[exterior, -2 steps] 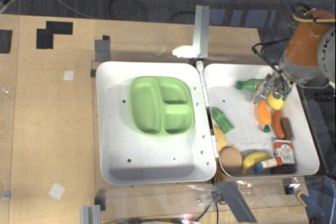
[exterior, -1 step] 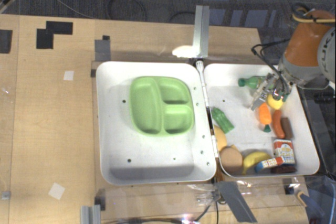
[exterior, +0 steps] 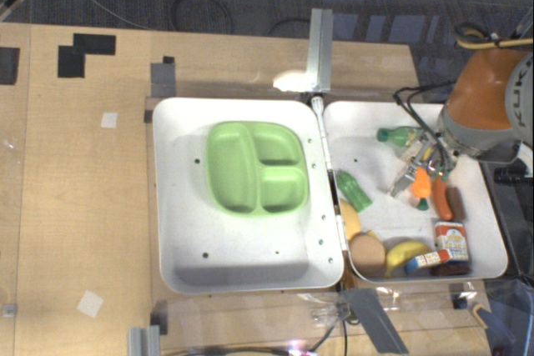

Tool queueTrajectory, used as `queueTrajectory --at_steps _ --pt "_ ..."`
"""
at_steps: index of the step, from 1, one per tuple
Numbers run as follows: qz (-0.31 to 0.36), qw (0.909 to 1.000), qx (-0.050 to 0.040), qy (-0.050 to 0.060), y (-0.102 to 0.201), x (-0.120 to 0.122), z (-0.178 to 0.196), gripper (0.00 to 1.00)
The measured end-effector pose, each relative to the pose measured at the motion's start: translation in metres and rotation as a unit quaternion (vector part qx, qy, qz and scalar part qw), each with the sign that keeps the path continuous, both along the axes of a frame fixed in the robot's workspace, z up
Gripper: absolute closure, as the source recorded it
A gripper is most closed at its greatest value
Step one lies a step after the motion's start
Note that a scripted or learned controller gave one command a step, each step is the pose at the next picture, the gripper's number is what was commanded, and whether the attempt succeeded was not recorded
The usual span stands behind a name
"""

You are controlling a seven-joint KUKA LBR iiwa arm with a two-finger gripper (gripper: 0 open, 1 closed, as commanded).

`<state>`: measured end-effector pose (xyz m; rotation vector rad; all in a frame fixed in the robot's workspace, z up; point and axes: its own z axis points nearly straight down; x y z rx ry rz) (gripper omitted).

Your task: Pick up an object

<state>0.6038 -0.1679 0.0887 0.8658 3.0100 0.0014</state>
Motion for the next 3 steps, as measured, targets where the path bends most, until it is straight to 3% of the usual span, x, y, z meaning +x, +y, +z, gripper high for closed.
queueTrajectory --at_steps 1,2,3 --pt "0.003 1.0000 -0.0016 -0.006 0.001 0.004 0.014 1.00" --pt "-0.121 0.9927 0.0018 0.000 0.048 -0.065 0.071 1.00" --pt "-0.295 0.9554 0.0027 0.000 0.053 -0.031 0.131 1.00"
